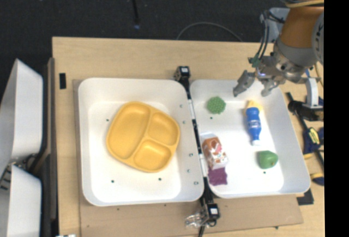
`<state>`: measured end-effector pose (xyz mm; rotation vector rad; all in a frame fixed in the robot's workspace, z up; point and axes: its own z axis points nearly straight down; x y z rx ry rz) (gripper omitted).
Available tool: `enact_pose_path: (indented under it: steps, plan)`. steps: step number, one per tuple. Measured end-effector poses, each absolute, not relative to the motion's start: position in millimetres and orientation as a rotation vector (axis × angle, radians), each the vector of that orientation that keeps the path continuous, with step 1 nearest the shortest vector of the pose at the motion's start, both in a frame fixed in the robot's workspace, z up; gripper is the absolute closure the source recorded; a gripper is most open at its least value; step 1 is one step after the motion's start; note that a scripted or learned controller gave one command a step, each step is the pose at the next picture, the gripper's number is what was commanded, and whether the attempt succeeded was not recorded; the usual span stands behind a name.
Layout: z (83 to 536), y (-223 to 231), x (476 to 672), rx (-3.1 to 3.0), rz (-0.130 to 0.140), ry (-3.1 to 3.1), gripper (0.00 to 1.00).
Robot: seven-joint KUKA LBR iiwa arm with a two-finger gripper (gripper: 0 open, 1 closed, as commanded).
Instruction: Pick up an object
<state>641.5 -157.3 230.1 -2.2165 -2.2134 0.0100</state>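
1. Yellow divided tray sits in the left bin, well left of the pincer.
2. Pincer hangs wide, holding nothing.
3. Blue bottle lies just below it.
4. Green ball sits just beside, lower left.

Yellow tray: smooth glossy plastic. White bins: smooth plastic. Bench: pale matt wood. Green ball left of gripper: rough, knobbly.
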Motion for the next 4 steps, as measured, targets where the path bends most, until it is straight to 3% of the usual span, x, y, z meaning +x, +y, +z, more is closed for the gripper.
enact_pose_path:
  steps: [1, 4]
  plan:
    - [238, -157, 644.2, -2.221, -0.003, -2.223, 0.00]
    - [103, -160, 654.0, -2.227, -0.001, -2.224, 0.00]
